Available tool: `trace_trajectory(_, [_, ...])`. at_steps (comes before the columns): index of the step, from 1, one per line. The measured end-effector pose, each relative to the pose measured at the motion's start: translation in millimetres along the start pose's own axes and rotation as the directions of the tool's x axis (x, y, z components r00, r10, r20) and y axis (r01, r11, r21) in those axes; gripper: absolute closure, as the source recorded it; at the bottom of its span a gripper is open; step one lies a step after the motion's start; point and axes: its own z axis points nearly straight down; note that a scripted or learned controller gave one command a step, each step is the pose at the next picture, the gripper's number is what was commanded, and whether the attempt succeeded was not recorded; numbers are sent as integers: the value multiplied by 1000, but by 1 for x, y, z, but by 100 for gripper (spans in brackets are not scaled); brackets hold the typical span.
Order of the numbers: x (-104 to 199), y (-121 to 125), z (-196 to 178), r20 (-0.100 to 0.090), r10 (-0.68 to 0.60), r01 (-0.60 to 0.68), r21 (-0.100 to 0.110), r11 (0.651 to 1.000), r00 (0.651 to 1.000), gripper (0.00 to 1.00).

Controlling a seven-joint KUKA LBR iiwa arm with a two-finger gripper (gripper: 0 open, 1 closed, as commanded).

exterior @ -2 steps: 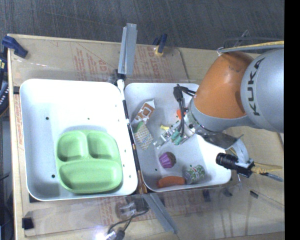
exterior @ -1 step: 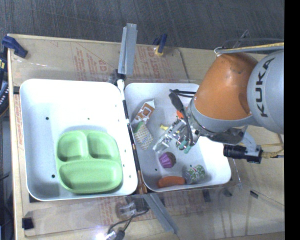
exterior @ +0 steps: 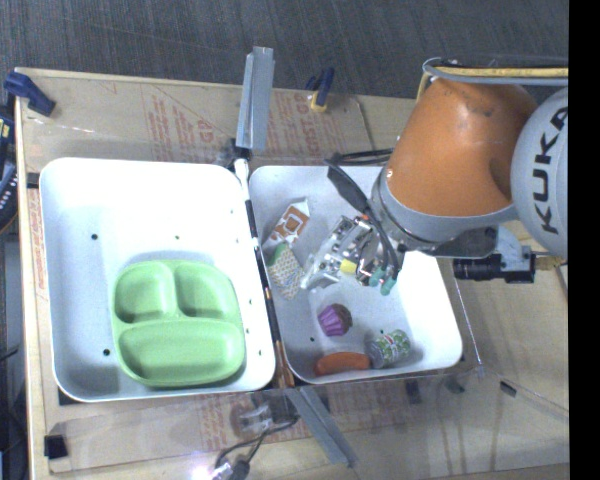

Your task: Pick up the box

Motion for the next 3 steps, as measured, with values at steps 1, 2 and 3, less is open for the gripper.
trace_trajectory(1, [-37, -32, 20, -4, -373, 373, 1, 928, 928, 100])
trace_trajectory(2, [-73, -47, 14, -1, -629, 629, 1, 778, 778, 100])
trace_trajectory(3, [-74, -23, 86, -6, -815, 815, -5, 580, 580, 100])
